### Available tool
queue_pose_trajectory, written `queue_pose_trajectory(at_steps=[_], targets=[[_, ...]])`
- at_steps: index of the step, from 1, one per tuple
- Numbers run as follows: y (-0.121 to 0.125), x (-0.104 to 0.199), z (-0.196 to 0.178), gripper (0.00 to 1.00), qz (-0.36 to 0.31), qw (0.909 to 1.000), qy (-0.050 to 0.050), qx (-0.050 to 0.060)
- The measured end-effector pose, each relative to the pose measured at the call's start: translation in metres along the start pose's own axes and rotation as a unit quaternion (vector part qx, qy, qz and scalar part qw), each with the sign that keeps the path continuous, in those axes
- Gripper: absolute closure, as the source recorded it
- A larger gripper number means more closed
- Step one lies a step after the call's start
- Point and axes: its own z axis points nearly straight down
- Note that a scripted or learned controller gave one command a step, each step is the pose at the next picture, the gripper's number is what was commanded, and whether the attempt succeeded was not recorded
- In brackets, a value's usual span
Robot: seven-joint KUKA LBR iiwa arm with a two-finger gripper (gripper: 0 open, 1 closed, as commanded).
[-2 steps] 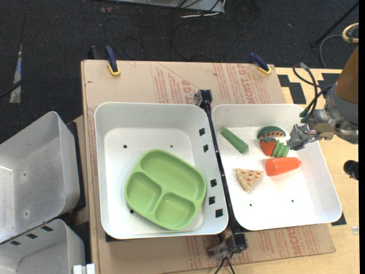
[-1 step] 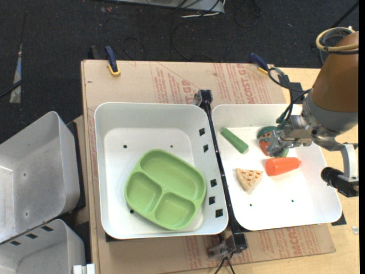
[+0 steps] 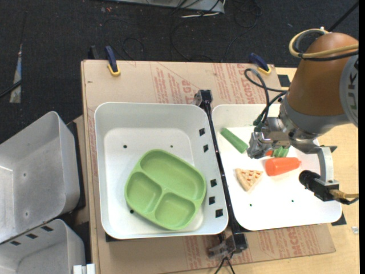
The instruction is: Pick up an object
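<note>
Here jaws (image 3: 258, 148) hover beside the carrot (image 3: 282, 165).

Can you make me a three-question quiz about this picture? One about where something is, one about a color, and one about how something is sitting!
1. Where is the green divided plate?
A. Left bin
B. Right bin
C. On the floor

2. What color is the toy carrot?
A. Blue
B. Orange
C. White

3. How is the pizza slice sitting?
A. Stacked on the plate
B. Flat on the right bin floor
C. Leaning on the left bin wall

Answers: 1 A, the plate lies inside the left bin. 2 B, its body is orange, just below the gripper. 3 B, it rests flat, apart from the carrot.
</note>
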Motion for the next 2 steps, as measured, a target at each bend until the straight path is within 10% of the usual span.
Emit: queue_pose_trajectory(at_steps=[2], targets=[[-0.015,0.108,0.026,1.0,0.0,1.0,0.0,0.001]])
